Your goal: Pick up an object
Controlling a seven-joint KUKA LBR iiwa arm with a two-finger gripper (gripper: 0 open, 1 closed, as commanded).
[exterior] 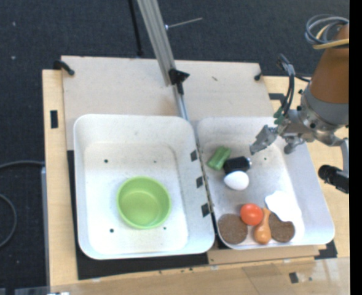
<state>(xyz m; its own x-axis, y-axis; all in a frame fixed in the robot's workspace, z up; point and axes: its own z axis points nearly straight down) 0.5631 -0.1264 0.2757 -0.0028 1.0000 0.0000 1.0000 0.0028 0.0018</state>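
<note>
- The claw hangs spread apart and grasping nothing, over the right bin at its 1 o'clock corner.
- A white egg lies near the bin's middle, touching a black piece at its 12 o'clock.
- The left bin holds a green bowl.

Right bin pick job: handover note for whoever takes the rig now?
Gripper: above the right bin's upper area, nothing visible between its fingers; open or shut can't be judged.
Right bin: green block, black object touching a white egg-shaped object, red ball, orange piece, two brown discs, white flat piece.
Left bin: green bowl.
Done: no pick yet.
Left: descend on an object, grasp, lift.
</note>
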